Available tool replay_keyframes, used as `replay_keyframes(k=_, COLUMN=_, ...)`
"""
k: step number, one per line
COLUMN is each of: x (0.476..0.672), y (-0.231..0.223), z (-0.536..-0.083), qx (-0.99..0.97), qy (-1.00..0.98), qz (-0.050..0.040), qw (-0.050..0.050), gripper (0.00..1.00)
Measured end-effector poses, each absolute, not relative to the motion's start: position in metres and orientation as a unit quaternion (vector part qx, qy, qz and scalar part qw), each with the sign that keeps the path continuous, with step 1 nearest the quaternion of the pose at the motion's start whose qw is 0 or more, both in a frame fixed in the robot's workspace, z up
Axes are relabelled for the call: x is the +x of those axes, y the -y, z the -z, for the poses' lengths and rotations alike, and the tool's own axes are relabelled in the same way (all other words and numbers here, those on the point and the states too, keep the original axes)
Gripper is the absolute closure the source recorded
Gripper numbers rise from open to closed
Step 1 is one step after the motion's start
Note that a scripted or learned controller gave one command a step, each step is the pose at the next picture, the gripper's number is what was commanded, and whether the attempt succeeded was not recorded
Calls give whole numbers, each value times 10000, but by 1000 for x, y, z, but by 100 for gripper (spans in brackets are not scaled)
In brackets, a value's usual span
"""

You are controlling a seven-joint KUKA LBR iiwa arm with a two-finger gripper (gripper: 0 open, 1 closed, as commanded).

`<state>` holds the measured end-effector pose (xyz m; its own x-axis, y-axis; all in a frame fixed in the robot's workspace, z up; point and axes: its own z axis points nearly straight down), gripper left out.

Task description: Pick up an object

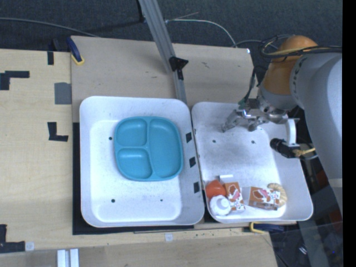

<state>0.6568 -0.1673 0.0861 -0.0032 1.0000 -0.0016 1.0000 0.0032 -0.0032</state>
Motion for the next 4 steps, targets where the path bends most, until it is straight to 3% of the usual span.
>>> replay_keyframes(k=1, x=658, y=167, z=-98, qx=-7055, qy=7087, qz=-12, qw=0, gripper=100)
replay_keyframes(k=4, x=658, y=172, z=-242, qx=-7065, qy=7077, qz=14, qw=-24, gripper=100)
